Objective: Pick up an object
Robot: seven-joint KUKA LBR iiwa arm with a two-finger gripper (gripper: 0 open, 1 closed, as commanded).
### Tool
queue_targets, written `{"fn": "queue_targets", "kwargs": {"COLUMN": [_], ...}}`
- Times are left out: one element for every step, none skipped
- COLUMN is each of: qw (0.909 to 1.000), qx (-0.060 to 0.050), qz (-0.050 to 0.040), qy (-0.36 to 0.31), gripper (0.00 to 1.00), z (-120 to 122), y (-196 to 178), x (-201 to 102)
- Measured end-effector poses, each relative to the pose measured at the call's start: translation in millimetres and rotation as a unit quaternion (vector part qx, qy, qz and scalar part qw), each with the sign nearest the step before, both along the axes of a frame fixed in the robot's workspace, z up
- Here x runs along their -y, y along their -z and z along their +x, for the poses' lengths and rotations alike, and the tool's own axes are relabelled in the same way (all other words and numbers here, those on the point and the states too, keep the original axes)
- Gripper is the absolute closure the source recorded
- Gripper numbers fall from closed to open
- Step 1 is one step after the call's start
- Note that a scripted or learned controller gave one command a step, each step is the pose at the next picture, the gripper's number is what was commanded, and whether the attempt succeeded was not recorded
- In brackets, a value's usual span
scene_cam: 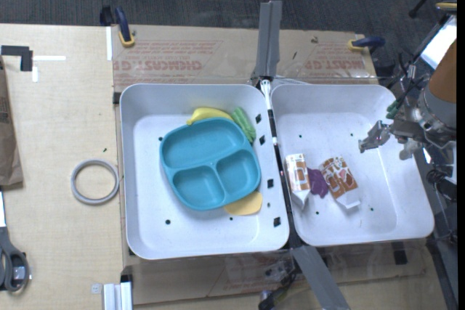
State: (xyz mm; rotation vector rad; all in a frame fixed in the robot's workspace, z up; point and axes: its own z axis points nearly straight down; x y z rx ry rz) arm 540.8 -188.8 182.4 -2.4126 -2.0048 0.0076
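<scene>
**Gripper above the right bin, nothing held**

The gripper [392, 138] is seen over the right bin [363, 229], near its right wall, with the fingers spread and nothing between them. Two small cartons [298, 174] [340, 180] and a purple piece [318, 182] are lying on the bin floor, apart from the gripper. A blue divided plate [211, 163] is placed in the left bin [138, 178].

Blue tray [211, 163] hides most of yellow pieces; scissors [11, 265] cropped.
</scene>
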Motion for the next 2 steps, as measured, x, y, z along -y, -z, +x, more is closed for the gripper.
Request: {"fn": "queue_targets", "kwargs": {"qw": [0.9981, 0.9879], "qx": [0.000, 0.001], "qz": [0.0001, 0.0010], "qy": [-0.061, -0.155], "gripper": [0.00, 0.00], "z": [62, -23], "y": [47, 94], "x": [-49, -76]}}
